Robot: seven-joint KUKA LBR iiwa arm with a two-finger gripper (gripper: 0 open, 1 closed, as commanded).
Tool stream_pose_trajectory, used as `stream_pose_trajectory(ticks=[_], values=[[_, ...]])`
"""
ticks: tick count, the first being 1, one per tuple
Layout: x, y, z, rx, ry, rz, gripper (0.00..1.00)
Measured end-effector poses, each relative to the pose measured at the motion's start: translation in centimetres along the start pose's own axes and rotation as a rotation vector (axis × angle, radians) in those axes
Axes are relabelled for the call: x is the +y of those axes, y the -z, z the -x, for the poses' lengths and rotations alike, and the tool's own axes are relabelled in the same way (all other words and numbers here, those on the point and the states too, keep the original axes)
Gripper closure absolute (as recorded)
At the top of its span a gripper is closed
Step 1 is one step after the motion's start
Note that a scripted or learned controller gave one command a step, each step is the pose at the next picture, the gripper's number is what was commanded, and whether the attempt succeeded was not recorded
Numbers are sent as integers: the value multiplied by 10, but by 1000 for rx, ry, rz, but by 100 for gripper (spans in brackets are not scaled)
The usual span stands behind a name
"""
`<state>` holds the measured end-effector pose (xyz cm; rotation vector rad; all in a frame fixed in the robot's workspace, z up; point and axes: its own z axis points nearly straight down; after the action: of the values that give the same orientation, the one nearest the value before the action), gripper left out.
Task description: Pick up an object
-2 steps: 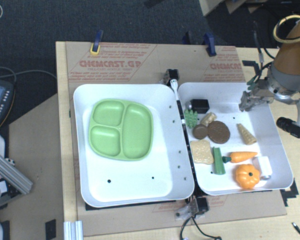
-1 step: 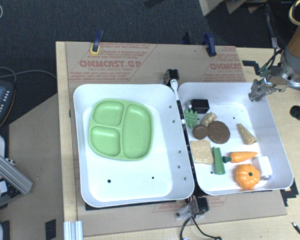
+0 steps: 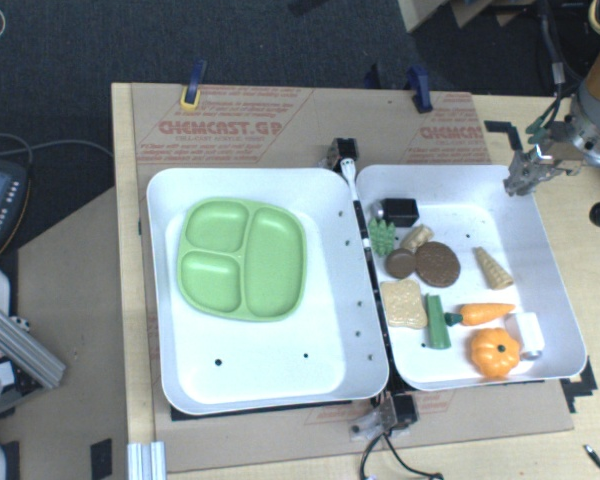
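Objects lie in the right bin (image 3: 540, 243), around its centre and lower part. You see the end effector (image 3: 528, 175) at two o'clock, above the bin rim; if it is released or clenched, you cannot tell. Choose the cone (image 3: 493, 267), which lies apart at three o'clock, and descend straight over it, so neighbours are not pushed.

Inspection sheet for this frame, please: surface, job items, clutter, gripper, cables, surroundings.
Surface: two white bins on a board-covered bench.
Job's things: right bin holds toy food, including a pumpkin, carrot, round cookies and cracker.
Clutter: green divided plate in left bin.
Grippers: gripper above the right bin's far corner, nothing seen held.
Cables: wires at the bench's near edge.
Surroundings: dark carpet.
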<state>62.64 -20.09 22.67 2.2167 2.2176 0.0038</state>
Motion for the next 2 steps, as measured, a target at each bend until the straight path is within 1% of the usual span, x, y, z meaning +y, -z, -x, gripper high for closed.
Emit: stream_pose_trajectory(ticks=[1,2], values=[[-31,-1,-40,4,2,-9,100],[-48,-10,-87,5,4,-10,100]])
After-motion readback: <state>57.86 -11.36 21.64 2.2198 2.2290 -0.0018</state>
